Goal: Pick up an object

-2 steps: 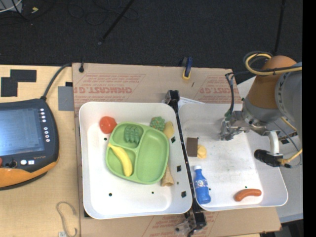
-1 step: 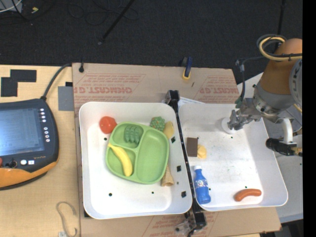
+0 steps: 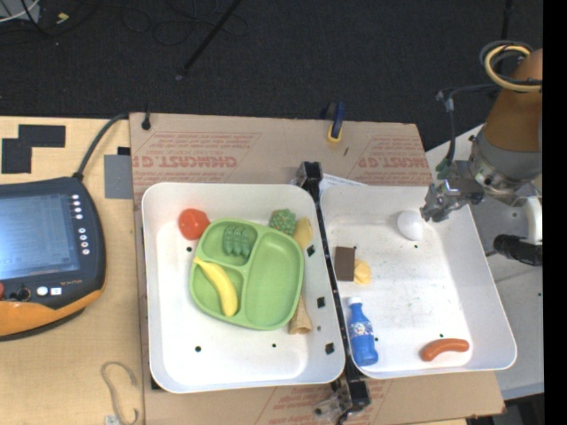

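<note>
Camera view looked down on two shallow white plastic bins set side by side, the left bin (image 3: 168,343) bearing a lime-green divided plastic plate (image 3: 266,282) with a yellow toy banana (image 3: 218,287) and a green ridged toy vegetable (image 3: 237,239) in its compartments, and the right bin (image 3: 483,308) scattered with smaller pieces. From the right the grey arm with its orange band (image 3: 509,122) reached in at a slant over the right bin's far corner, wrist tilted down and inward, the two-finger gripper (image 3: 434,207) low at that corner. Just beside its tip, toward the bin's middle, lay the small white rounded egg-like object (image 3: 410,226), the likeliest target; whether they touched could not be told, nor whether the pincer was spread or pressed together, as it read only as a dark cluster. The main risk, as I judged it, was that the smooth round piece would roll or squirt away if the gripper closed off-centre. A descent so close to the bin's wall might also catch the rim. Elsewhere in that bin, well apart, lay a blue toy bottle with a white cap (image 3: 361,333), an orange-red toy sausage (image 3: 444,349), a dark brown flat block (image 3: 345,261) and a small yellow lump (image 3: 362,273) touching it.
</note>
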{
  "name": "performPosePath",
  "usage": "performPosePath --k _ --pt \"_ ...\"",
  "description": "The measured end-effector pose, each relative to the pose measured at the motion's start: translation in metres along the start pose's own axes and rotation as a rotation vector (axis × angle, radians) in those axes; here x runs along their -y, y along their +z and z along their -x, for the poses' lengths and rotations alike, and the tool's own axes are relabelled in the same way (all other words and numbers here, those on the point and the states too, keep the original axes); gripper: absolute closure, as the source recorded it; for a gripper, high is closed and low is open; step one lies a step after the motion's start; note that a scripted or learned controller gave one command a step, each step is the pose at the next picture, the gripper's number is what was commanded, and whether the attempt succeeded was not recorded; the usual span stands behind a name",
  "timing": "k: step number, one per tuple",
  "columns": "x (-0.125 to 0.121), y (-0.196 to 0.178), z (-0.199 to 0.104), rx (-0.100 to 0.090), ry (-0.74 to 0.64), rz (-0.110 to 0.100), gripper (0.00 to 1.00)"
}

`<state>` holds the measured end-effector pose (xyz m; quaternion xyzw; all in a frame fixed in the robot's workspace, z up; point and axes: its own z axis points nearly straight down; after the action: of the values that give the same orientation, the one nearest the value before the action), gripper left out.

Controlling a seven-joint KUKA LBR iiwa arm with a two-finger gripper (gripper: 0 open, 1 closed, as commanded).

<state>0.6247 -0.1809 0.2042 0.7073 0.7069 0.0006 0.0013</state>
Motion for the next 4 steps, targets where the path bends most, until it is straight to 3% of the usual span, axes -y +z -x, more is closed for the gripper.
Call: performPosePath --k 1,4 --pt "0.000 -0.024 0.002 -0.001 0.000 -0.003 1.00" --pt "0.080 -0.014 -0.124 -0.003 -0.002 -0.010 1.00"
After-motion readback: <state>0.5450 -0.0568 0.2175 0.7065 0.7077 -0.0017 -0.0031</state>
